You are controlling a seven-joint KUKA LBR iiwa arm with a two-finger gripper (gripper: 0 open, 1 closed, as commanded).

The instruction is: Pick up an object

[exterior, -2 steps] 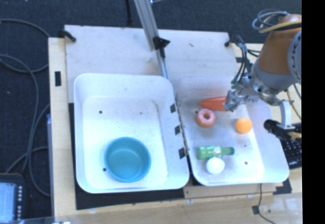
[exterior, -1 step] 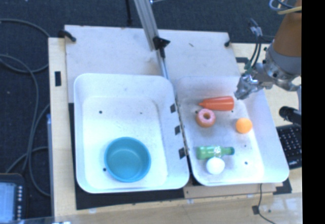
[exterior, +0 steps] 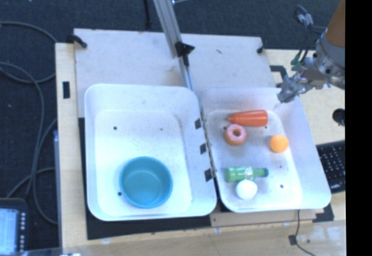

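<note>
Dark carpet surrounds a pale bench (exterior: 244,60) with two white bins. Gripper (exterior: 286,93) hangs over the right bin (exterior: 308,185)'s top-right rim, holding nothing; can't tell its state. Inside: carrot (exterior: 249,118), pink donut (exterior: 235,134), orange ball (exterior: 279,143), green bottle (exterior: 244,174), white ball (exterior: 246,189). Left bin (exterior: 104,104) holds a blue bowl (exterior: 146,182), loads of room.

Pale wooden bench (exterior: 68,150), two white bins side by side: left bin (exterior: 139,95), right bin (exterior: 308,182).
</note>
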